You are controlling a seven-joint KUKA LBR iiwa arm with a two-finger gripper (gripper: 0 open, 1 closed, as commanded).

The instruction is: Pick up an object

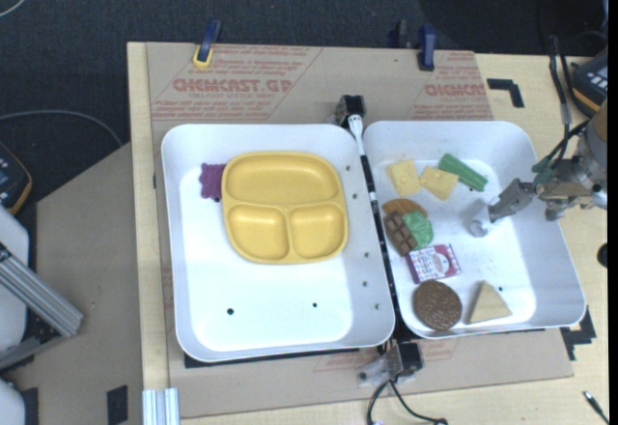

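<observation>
My gripper (480, 223) reaches in from the right and hangs low over a bare patch of the right bin (541, 249), touching none of the objects. To its left lie two yellow cheese-like pieces (404, 176) (437, 184), a green bar (462, 172) and a brown waffle with a green piece on it (406, 226). Nearer the front are a pink packet (433, 263), a round brown cookie (437, 304) and a tan wedge (489, 303).
The left bin (261, 317) holds a yellow divided plate (285, 205) with a purple item (210, 180) at its left edge. A ridge with screws (372, 220) separates the two bins. Clamps (204, 50) (426, 46) sit on the cardboard base behind.
</observation>
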